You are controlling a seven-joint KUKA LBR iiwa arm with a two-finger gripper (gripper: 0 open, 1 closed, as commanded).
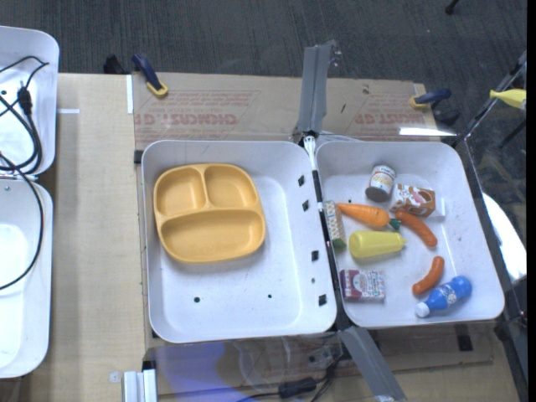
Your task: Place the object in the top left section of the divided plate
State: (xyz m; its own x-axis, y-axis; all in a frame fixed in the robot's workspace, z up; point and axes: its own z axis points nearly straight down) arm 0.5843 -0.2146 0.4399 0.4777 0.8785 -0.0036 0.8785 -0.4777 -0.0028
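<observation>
A yellow divided plate (pixel 209 212) lies in the upper left part of the left white bin (pixel 226 308). Its top left section (pixel 180 193), top right section (pixel 231 187) and long lower section (pixel 213 233) hold nothing. The loose objects are all in the right white bin (pixel 469 224): a small can (pixel 381 182), a snack packet (pixel 416 199), a carrot (pixel 366 214), a yellow squash-like piece (pixel 377 243), two orange sausages (pixel 419 229) (pixel 428 276), a red carton (pixel 363 285) and a blue bottle (pixel 444 296).
A striped bar (pixel 335 223) lies against the right bin's left wall. A grey post (pixel 315 90) stands behind the seam between the bins. Clamps (pixel 149 75) (pixel 431 98) hold cardboard at the back. White trays with black cables (pixel 21 141) sit at the far left.
</observation>
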